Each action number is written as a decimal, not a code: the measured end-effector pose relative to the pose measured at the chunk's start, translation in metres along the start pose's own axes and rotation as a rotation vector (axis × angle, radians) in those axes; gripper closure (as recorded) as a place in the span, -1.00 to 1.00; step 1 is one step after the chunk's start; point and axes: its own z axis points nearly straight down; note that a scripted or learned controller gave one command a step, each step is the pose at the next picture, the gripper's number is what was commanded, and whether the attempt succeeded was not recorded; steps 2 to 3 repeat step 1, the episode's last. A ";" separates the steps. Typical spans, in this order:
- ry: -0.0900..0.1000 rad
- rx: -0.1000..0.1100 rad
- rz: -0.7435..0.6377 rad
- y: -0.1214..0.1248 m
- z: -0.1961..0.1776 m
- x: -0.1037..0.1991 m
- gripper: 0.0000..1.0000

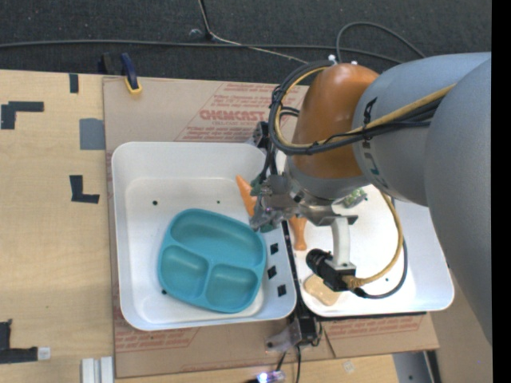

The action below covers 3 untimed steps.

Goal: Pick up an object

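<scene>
A teal divided plate (211, 260) lies flat in the left bin (132, 214). An orange carrot-shaped piece (244, 192) sticks out at that bin's right wall, just left of my gripper (268, 207). A second orange piece (299, 234) shows just past the divider in the right bin (423, 282). My gripper hangs low over the divider between the two bins, above the plate's upper right corner. The grey wrist and orange band (331, 118) hide what lies directly beneath. A beige rounded object (320, 293) rests at the right bin's front left corner.
Cables (383, 274) loop from the wrist over the right bin, and a black fitting (319, 262) sits above the beige object. The bulky arm covers most of the right bin. A blue and yellow clamp (129, 73) holds the cardboard at the back left.
</scene>
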 end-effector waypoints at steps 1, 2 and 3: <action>-0.002 -0.001 0.003 0.013 0.006 0.024 1.00; -0.002 -0.001 0.003 0.013 0.006 0.024 1.00; -0.002 -0.001 0.003 0.013 0.006 0.024 1.00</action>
